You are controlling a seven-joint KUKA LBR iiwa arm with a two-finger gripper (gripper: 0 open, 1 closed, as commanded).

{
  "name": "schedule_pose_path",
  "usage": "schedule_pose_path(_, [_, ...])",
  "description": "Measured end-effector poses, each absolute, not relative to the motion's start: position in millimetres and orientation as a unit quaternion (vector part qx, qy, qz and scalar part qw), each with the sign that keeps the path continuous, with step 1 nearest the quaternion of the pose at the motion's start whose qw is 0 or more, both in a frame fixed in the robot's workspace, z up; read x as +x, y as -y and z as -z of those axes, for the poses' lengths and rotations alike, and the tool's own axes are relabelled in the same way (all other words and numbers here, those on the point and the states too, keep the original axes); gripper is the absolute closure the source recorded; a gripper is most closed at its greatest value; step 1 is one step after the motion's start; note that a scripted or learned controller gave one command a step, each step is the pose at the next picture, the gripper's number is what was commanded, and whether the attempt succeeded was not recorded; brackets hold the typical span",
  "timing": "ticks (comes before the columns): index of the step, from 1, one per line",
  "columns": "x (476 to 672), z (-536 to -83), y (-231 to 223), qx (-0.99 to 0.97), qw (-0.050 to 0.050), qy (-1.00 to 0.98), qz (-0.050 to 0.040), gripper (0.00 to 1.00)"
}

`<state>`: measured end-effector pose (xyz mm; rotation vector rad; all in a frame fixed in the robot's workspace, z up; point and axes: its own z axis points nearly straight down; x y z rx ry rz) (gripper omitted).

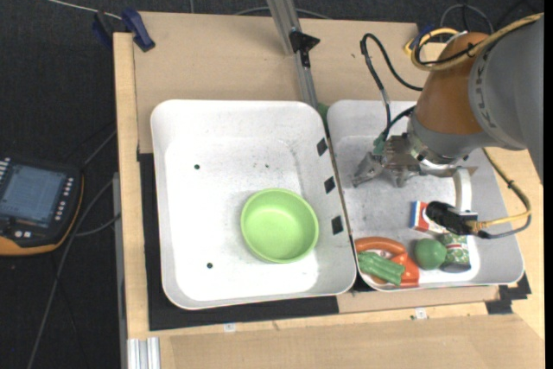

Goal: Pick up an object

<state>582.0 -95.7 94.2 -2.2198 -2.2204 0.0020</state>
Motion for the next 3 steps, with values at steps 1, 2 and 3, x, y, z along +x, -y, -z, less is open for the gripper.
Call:
schedule_pose_path(1, [582.9,-106.3,95.6,-0.707,0.000,0.707,0.0006,1.00])
schedule_pose_path(2, [594.0,-158.9,97.4,-0.707,-0.002,0.707,0.0015,1.00])
schedule_pose_path(3, [592.7,-221.5,93.9,-0.707,-0.002,0.707,0.0021,1.00])
